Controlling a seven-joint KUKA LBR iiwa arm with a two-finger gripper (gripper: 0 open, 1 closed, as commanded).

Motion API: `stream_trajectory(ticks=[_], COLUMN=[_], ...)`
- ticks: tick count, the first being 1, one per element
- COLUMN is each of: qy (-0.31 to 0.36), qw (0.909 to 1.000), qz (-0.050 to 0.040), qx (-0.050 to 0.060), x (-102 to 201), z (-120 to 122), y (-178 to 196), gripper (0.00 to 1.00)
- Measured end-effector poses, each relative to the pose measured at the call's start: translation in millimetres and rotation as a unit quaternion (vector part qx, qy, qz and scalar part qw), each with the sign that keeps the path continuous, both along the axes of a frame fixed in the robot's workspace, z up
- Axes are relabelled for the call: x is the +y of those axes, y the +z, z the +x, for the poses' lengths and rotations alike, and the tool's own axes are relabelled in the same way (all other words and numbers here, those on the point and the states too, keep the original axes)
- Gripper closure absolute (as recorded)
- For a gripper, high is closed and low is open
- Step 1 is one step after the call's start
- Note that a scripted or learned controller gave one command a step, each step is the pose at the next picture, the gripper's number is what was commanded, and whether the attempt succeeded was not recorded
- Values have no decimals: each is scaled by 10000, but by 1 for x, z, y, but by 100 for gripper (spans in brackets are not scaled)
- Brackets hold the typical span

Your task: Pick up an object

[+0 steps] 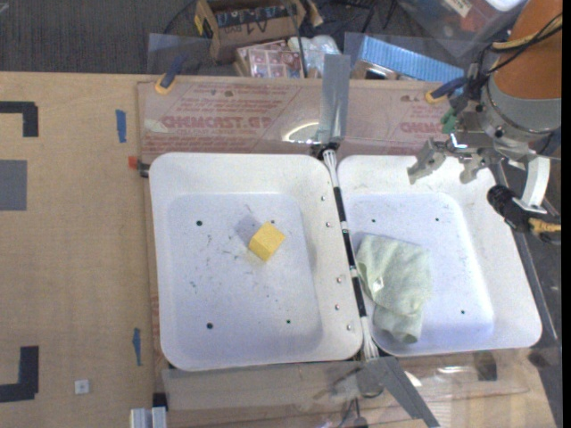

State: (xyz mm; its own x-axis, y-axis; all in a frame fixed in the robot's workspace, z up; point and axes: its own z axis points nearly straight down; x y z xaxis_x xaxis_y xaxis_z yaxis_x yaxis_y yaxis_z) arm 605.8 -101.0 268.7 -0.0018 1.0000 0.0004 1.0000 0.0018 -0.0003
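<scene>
**Inspector:** Two shallow white plastic bins sat side by side on the bench, the left bin (169, 194) and the right bin (500, 275), their inner rims touching along a seam. What lay in each?

**Assistant:** The left one held a small yellow cube-shaped block (266, 241), resting near the middle of its floor, slightly toward the seam. The right one held a crumpled pale green cloth (397, 285), lying against the near left part of its floor, close to the seam and reaching toward the front rim.

**Inspector:** And the arm?

**Assistant:** The grey arm with the orange band (535, 52) stood over the far right corner of the right bin. Its two-finger metal gripper (451, 159) hung above the far rim of that bin, fingers spread apart with nothing between them, well apart from both cloth and block.

**Inspector:** Obstructions?

**Assistant:** Nothing lay on or against the block; the floor around it was bare apart from dark specks. Between gripper and block ran the seam. Behind the bins stood a brown cardboard sheet (232, 119) with a grey strip (333, 96) upright at the seam, and clutter beyond it.
</scene>
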Motion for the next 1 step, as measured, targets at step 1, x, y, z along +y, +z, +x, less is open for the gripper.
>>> stream_trajectory(ticks=[1], qy=[1442], qw=[9895], qz=[0], qx=[-1], x=[-31], z=[-41], y=[-41], gripper=[0])
